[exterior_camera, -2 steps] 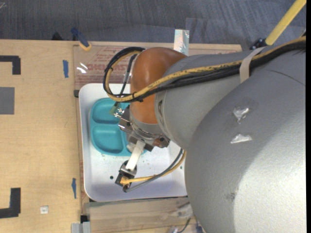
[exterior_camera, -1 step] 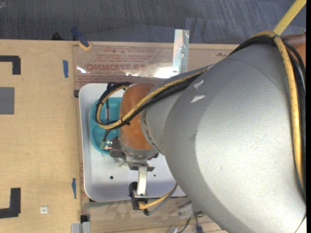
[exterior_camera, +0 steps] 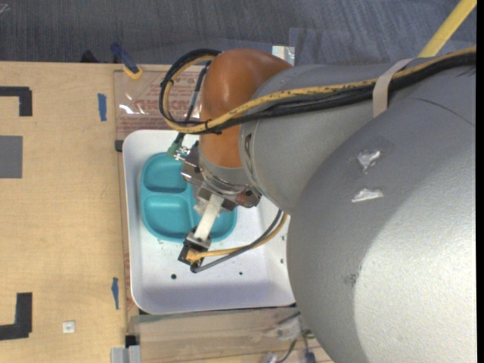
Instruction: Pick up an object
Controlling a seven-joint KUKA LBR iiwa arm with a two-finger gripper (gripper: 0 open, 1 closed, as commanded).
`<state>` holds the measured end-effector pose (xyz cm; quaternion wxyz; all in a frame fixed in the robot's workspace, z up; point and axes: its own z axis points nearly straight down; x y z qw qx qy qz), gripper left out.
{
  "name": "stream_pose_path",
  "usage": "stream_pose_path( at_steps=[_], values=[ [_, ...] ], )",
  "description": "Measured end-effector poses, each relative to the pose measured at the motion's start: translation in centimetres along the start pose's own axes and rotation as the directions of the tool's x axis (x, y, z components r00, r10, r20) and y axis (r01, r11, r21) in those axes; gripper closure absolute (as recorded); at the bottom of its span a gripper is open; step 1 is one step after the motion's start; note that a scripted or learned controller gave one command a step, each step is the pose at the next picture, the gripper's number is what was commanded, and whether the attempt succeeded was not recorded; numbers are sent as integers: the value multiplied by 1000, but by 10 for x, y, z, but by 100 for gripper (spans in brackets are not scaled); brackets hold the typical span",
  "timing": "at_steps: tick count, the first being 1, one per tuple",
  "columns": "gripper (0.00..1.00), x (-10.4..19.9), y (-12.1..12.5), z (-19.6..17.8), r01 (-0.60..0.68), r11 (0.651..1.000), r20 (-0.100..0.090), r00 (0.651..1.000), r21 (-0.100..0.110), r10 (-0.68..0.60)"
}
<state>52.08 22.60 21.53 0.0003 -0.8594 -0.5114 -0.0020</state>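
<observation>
A turquoise divided dish (exterior_camera: 168, 197) lies flat in the left half of the white bin (exterior_camera: 219, 287). It has at least two shallow compartments. My gripper (exterior_camera: 206, 178) hangs from the orange wrist band, directly over the dish's right side and low against it. The wrist body hides the right part of the dish and where the gripper meets it. I cannot see anything held.
The grey arm covers the whole right side of the view, including the bin's right part. Bare bin floor shows in front of the dish. The tan bench (exterior_camera: 60, 203) at the left carries black marks and blue tape strips (exterior_camera: 102, 106).
</observation>
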Motion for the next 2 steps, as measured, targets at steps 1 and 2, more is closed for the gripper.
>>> stream_pose_path(
  at_steps=[1, 2],
  values=[
    [100, -16, 0, -9, 450, 893, 3, 893, 6, -450],
    [100, -18, -31, 115, 730, 683, 0, 683, 5, -730]
  ],
)
